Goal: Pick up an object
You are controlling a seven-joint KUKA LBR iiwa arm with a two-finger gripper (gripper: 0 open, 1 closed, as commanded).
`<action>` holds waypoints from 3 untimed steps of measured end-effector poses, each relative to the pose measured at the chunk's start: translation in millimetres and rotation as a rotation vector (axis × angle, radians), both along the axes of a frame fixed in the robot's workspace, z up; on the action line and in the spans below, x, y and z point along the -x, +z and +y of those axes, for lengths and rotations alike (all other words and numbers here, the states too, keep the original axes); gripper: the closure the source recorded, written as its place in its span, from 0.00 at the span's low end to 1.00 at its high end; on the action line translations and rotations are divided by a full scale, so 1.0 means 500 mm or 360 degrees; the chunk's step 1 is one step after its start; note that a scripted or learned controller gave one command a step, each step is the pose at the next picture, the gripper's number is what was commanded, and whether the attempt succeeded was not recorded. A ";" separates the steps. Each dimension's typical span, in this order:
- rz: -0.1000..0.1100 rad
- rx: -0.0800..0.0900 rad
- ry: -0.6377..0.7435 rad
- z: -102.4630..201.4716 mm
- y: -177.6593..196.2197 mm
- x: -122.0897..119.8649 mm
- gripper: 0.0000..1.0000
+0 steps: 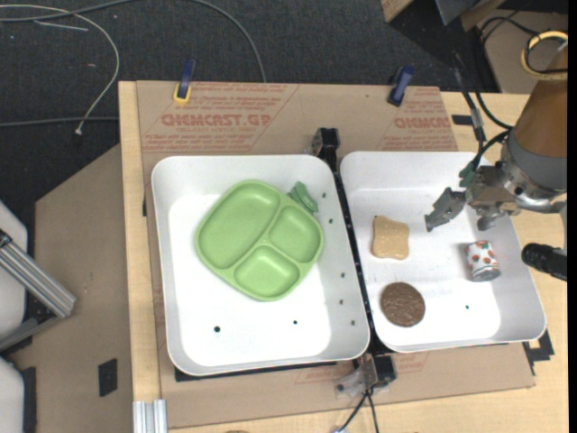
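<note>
In the right bin (505,327) lie a tan toast-shaped piece (390,238), a round brown patty (403,304) and a small white can with red spots (483,261). My gripper (464,215) hangs over the bin's upper right part, reaching in from the right. Its fingers (442,211) are spread open with nothing between them. It sits right of the toast piece and just above the can, apart from both.
The left bin (180,323) holds a green divided plate (260,239) with a small dark-green item (305,197) at its upper right corner. A black divider runs between the bins. Blue clamps (187,78) hold the cardboard at the back.
</note>
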State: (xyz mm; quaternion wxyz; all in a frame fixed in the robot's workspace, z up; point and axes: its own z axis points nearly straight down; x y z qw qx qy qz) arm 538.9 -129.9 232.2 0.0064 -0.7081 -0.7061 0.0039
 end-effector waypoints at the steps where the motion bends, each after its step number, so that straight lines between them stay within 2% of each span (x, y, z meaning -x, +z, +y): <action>1: -0.0020 0.0003 0.0005 0.001 0.013 -0.005 0.00; 2: -0.0011 0.0001 0.0003 -0.006 -0.111 -0.012 0.00; 3: -0.0012 0.0001 0.0003 -0.011 -0.198 -0.014 0.00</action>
